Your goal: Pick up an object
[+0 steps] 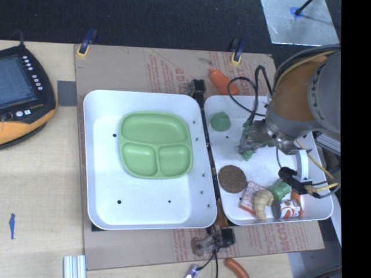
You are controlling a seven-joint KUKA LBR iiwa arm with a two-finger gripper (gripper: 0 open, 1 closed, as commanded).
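A pale wooden bench (pixel 35 184) carries a brown cardboard sheet (pixel 145 68) held by blue clips, with dark floor beyond. At the far left lies a teach pendant (pixel 20 94) with an orange rim. The left white bin (pixel 98 201) holds a green divided plate (pixel 155 145), lying flat near its middle. The right white bin (pixel 232 216) holds several small things: a green round piece (pixel 220 121) near its upper left corner, a brown disc (pixel 232 178) lower down by the left wall, and along the bottom edge a cluster of a pale banana-shaped toy (pixel 262 204), a small packet (pixel 250 196) touching it, a green block (pixel 280 189) and a red-and-white can (pixel 291 208). The gripper (pixel 250 143) hangs over the middle of the right bin, above a small green item (pixel 246 153) at its tip; whether its fingers are apart or together cannot be told. The grey arm (pixel 313 97) fills the right side.
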